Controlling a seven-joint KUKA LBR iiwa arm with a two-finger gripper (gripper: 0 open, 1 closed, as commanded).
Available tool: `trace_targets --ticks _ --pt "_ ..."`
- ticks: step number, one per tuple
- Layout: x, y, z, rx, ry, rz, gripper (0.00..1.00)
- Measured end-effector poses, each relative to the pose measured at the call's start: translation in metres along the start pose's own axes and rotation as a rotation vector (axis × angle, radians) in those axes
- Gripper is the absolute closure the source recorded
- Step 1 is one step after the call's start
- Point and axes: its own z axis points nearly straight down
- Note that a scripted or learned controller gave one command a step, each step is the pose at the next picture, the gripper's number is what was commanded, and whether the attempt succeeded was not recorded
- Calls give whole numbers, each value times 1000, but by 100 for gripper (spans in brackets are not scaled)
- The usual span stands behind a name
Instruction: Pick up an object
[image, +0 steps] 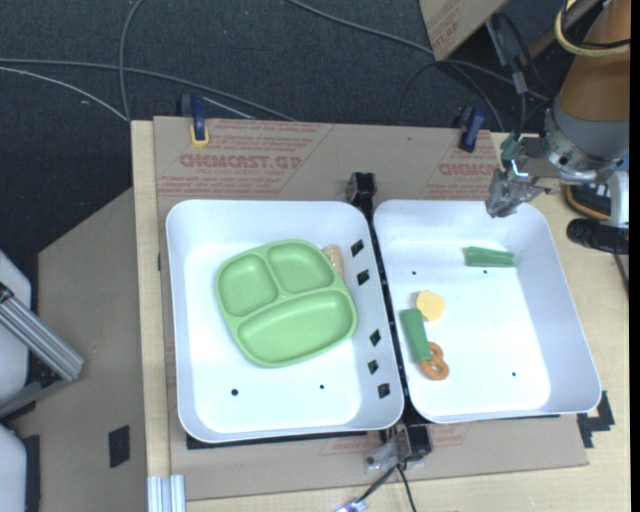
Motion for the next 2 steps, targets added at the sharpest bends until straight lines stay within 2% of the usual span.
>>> trace_targets --ticks 2 --pt "113 -21 16 7 3 -4 100"
